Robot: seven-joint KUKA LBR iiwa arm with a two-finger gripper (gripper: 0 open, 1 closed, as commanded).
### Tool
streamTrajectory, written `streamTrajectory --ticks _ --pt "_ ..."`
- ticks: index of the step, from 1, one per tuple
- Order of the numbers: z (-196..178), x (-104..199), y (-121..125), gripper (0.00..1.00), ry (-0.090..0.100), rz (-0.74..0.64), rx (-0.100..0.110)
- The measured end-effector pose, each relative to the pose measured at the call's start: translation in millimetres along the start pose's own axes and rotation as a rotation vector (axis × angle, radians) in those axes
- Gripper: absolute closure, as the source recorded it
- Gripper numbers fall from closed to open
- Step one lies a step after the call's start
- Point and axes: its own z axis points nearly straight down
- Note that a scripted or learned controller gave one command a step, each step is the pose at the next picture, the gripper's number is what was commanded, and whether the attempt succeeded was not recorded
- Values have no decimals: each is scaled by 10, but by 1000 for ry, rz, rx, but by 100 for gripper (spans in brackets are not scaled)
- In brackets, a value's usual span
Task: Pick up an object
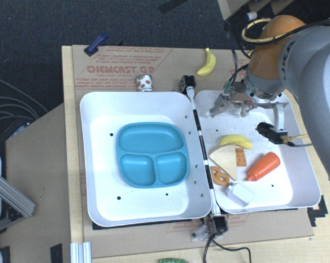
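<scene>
My gripper (231, 107) hovers over the far end of the right bin (302, 193), its fingers spread open with nothing between them. In front of it, in the same bin, lie a small yellow banana (235, 141), an orange carrot-like toy (262, 166), a pale bread slice (224, 158), a brown pretzel (219, 175) and a white block (239, 193). All of these lie apart from the gripper, toward the near side.
The left bin (96, 196) holds a blue divided plate (152, 154). On the board behind the bins lie a second yellow banana (207, 63), a small spotted toy (144, 82) and a blue object (95, 44). A black divider rail (200, 141) runs between the bins.
</scene>
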Motion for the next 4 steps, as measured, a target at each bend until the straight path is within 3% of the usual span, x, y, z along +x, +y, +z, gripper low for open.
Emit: streamTrajectory --ticks 1,2,3,4 --pt "107 -59 -585 0 1 2 5" --pt "4 -56 -578 100 1 2 3" --pt "6 -55 -579 0 1 2 3" --pt "103 -110 -75 0 0 0 2"
